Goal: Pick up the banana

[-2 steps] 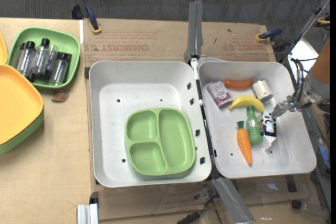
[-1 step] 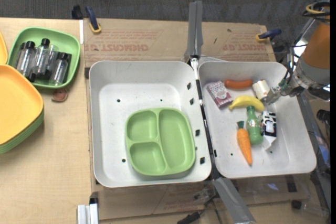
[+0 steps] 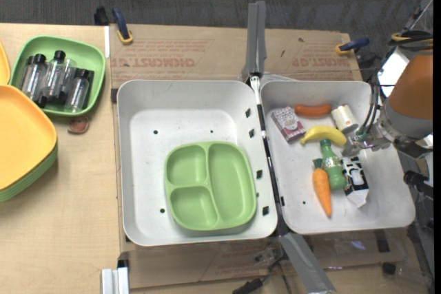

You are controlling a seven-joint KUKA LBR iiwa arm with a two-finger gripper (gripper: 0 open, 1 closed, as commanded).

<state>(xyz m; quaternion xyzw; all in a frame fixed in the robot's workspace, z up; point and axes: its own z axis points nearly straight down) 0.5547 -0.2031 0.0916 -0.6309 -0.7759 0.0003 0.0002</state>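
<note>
gripper (image 3: 360,141) beside banana (image 3: 323,135) | green bottle (image 3: 331,169), carrot (image 3: 322,191) seemingly touching

Even bright overhead light, soft shadows, slightly grainy

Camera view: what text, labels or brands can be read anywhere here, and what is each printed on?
"CHEMCAST GP": red print, twice, upside down, on the cardboard sheet behind the bins.
Purple-and-white packet in the right bin: print too small to read.
Black-and-white carton: markings blurred.
Green bottle: label unreadable.
</note>
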